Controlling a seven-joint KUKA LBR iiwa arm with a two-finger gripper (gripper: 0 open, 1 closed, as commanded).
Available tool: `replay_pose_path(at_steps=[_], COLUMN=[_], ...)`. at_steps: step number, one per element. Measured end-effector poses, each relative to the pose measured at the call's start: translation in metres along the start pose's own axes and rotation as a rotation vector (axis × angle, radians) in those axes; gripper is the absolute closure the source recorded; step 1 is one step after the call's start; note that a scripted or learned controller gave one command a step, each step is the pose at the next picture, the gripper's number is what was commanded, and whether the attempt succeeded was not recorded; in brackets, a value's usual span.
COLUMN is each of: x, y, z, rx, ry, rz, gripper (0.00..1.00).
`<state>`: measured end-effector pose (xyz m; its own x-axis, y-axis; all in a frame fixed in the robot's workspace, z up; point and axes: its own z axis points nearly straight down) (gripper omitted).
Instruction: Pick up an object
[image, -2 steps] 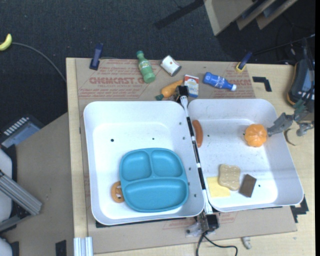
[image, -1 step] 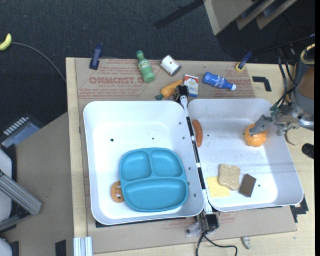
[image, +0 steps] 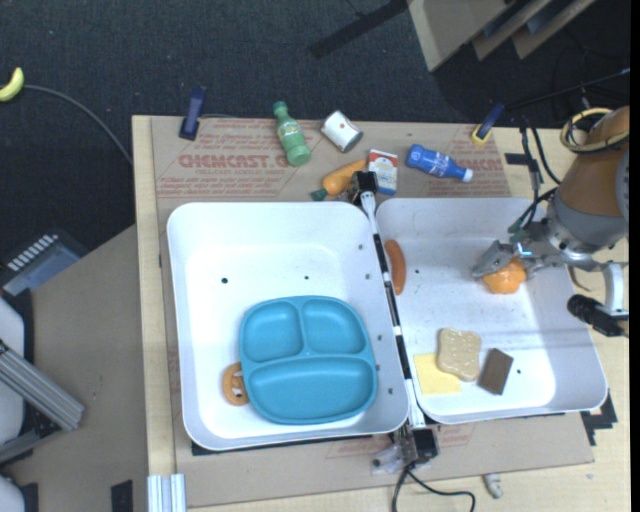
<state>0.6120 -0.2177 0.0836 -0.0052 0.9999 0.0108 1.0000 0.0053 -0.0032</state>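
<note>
Orange fruit (image: 504, 279), rounded and smooth, lies on the floor of the right bin (image: 570, 400), directly under the gripper (image: 508, 259). Metallic grey fingers splay to either side of the fruit's top, touching or nearly touching it; whether they are clamped on it cannot be told. Grey wrist and orange band of the arm (image: 592, 190) rise to the gripper's right.

Below the gripper, toward the bin's near wall, rest a pale, dimpled cracker (image: 459, 353), a flat yellow cheese slice (image: 432, 375) partly beneath it, and a dark brown rectangular block (image: 495, 371) just beside the cracker. Left of the gripper, against the rim shared by both bins, lies an elongated orange sausage shape (image: 396, 266).

Further left, the left bin (image: 200, 260), glossy white plastic with rounded corners, carries a blue compartment plate (image: 307, 358) with three recesses; a small brown pretzel-like piece (image: 235, 385) shows at the plate's left edge.

Beyond both bins, on printed cardboard (image: 230, 158), lie a green bottle (image: 292, 136), a white cylindrical can (image: 341, 131), a small carton (image: 382, 170) and a blue bottle (image: 438, 163).
</note>
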Motion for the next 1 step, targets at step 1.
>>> replay_pose_path(at_steps=[1], x=[-0.0006], y=[0.0009], z=[-0.0114], rx=[-0.003], ry=[-0.003], rz=[0.0], gripper=[1.0])
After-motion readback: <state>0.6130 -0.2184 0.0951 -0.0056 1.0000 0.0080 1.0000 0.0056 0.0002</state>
